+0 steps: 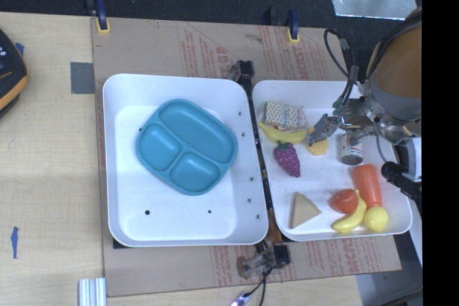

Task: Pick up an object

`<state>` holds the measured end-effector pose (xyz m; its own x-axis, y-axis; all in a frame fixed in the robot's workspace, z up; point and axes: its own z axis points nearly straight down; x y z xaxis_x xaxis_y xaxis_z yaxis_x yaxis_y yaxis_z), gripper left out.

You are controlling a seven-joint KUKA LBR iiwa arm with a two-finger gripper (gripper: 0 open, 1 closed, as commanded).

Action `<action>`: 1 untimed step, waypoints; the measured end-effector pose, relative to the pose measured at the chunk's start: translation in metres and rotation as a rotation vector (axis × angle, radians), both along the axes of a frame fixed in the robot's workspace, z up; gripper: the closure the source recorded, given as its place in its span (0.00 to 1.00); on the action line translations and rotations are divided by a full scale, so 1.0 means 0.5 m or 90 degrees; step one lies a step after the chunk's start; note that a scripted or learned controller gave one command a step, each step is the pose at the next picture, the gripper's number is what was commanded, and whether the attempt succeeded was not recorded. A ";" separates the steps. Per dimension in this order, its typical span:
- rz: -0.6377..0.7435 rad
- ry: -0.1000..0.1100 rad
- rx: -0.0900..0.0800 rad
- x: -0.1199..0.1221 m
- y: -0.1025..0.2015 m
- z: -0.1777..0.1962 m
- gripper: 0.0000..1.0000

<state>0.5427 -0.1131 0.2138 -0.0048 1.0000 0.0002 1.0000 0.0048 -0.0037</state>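
Which Toy Will the Tool Take?

While the grey arm leans in from the right, the tool [324, 128] hangs low over the right bin [403, 224], and this one view from above lets me see most of the toys.

Its dark tips sit just above a small yellow piece [318, 147], maybe touching it. I cannot tell if the tips are apart or pinched, and I cannot see anything held between them.

That yellow piece lies near the top of the right bin, just beside a toy banana [282, 133] and close to a bunch of purple grapes [287, 159]. A checked block [282, 114] sits behind the banana.

I think the yellow piece is light, hard plastic. It looks small and smooth, so it could slip or skid away. Pinching it across its middle seems best.

Lower down are a tan wedge [304, 211], an orange carrot [368, 184] and a red toy [343, 201], well apart from the tool.

The left bin [118, 226] holds a blue tray [187, 145]. Both bins rest on the tabletop [43, 175].
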 end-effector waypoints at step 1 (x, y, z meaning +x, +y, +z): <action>0.000 0.000 0.000 -0.118 -0.064 -0.069 0.00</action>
<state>0.4835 -0.1452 0.1793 -0.0045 1.0000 -0.0005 1.0000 0.0045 -0.0041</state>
